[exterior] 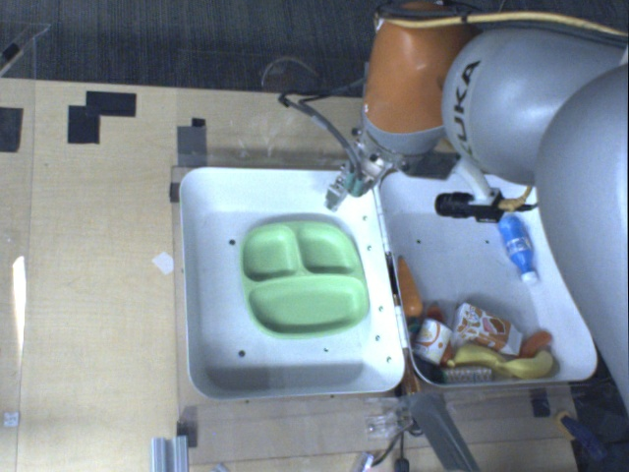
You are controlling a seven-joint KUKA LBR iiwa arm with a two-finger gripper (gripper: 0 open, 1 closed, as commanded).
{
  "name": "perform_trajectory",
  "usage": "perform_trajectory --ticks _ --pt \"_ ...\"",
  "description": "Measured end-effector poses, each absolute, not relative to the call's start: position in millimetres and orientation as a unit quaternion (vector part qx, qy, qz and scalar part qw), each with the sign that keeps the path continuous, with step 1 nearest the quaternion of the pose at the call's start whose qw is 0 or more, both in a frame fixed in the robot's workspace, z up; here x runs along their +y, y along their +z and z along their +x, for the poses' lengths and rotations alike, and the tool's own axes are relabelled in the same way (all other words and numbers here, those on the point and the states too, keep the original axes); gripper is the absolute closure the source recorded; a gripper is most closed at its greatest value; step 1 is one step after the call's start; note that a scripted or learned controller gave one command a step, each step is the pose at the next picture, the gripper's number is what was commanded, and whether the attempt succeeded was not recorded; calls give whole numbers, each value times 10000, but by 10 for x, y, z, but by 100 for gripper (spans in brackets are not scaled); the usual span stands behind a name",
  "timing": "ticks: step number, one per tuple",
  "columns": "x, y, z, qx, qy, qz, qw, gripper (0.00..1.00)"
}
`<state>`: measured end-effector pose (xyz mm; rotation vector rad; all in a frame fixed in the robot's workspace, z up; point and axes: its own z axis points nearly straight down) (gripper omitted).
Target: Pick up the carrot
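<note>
The carrot (pixel 407 295) lies in the right bin (pixel 580 352), a slim orange piece pressed along that bin's left wall, just above the centre of the frame's lower half, its lower end touching or nearly touching a small red-and-white cup (pixel 430 340). The tool (pixel 346 187) hangs near the top of the dividing walls, over the upper right corner of the left bin (pixel 197 264), well apart from the carrot; whether it is spread or pressed together I cannot tell, and nothing shows in its grip. The main risk, as I judge it, is the wall: the carrot sits so tight against it that one side of the tool may land on the rim or find no room to slide down, and the grasp would close on nothing. A second risk is the crowding at the lower end, where the cup, a printed packet (pixel 488 328), a banana (pixel 511 366) and a reddish sausage-like item (pixel 537 342) sit close together, so a low approach could nudge or catch the wrong thing. A blue bottle (pixel 515 246) lies higher in the right bin, out of the way. The left bin holds a green divided plate (pixel 303 275). Both bins rest on a pale wooden worktop (pixel 88 293) bearing black square marks at upper left, and dark carpet-like floor (pixel 197 18) runs across the top of the frame.
</note>
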<state>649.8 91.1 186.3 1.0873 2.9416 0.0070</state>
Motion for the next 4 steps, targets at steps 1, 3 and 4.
perform_trajectory --ticks 1,3,4 --pt "914 2202 6257 8906 22 4547 25 100" --pt "119 2220 6518 9566 18 2914 40 100" --pt "333 3669 6371 9910 17 1334 64 100"
